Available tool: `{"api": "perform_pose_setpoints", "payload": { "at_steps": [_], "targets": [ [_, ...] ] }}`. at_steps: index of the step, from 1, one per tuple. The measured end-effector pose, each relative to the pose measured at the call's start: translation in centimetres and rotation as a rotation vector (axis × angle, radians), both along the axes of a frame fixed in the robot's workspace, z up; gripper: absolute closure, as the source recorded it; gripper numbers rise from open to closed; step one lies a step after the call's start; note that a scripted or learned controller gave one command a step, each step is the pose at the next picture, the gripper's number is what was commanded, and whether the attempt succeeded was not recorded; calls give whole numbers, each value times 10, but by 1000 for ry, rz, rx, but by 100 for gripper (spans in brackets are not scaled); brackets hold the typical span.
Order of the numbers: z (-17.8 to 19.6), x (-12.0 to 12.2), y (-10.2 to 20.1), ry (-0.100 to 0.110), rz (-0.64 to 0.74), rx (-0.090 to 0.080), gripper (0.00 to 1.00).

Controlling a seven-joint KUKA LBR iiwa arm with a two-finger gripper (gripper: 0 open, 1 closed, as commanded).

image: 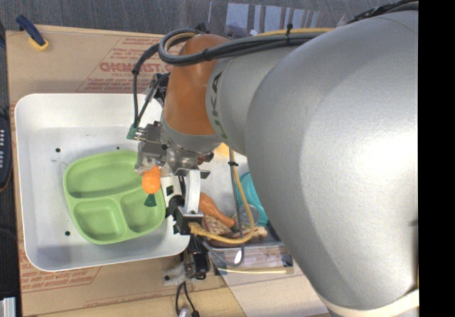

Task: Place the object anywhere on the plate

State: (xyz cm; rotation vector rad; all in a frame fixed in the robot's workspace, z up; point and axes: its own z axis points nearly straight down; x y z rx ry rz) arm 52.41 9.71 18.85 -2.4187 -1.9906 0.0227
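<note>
A green divided plate lies in the left white bin. My gripper hangs over the plate's right rim, reaching down from the orange-banded wrist. A small orange toy carrot with a green tip sits between the fingertips, just above the ridge between the plate's compartments. The arm's big grey body hides most of the right bin.
Beside the arm, the right bin shows an orange-brown object, a teal item and a flat printed packet. A blue and yellow clamp sits on the cardboard at the top left.
</note>
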Motion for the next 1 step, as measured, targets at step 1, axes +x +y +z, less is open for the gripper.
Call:
{"api": "perform_pose_setpoints", "payload": {
  "at_steps": [1],
  "targets": [
    [2, 1, -2, -4, -3, -1, 0]
  ]
}}
